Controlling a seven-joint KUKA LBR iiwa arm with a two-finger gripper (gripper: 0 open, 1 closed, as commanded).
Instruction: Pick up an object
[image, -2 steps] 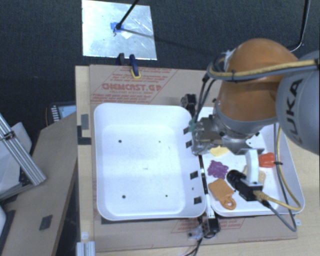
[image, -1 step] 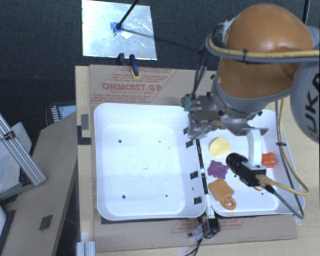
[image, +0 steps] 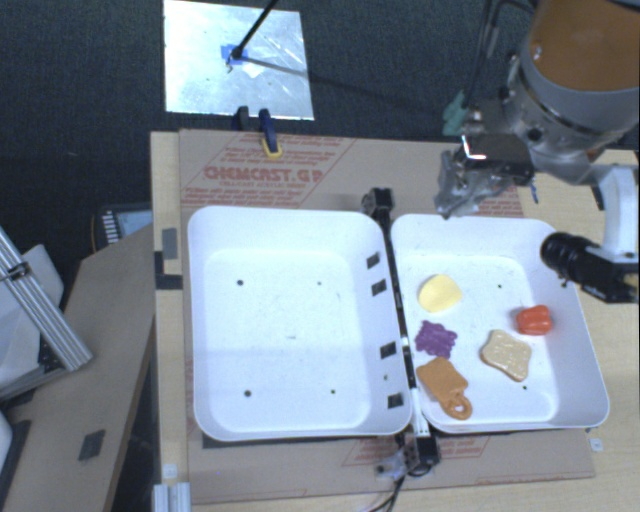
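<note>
Five small toy pieces lie in the right bin (image: 575, 385), and any of them could be the thing to pick up. Taking the pale yellow round piece (image: 439, 294) as the landmark, it sits flat in the bin's upper left part, smooth and roughly disc-shaped. Just below it, and close to the divider between the bins, lies a purple, lumpy cluster (image: 435, 339) that may be a bunch of grapes, though it is too small to be sure. Below that again, near the bin's front wall, rests an orange-brown flat piece with a small loop at its lower end (image: 444, 384). To the lower right of the yellow piece lies a tan slab shaped like a slice of toast (image: 506, 355), and further right, near the bin's right side, sits a red-orange rounded piece (image: 534, 319). All five lie apart from each other. The left bin (image: 210, 300) stands beside the yellow piece's bin, across the divider. The gripper (image: 462, 198) hangs above and slightly right of the yellow piece, over the far rim of the right bin, well clear of every toy; nothing sits between its tips, and its state cannot be told from this slant. The arm (image: 570, 70), grey with its orange band, comes in from the upper right.
</note>
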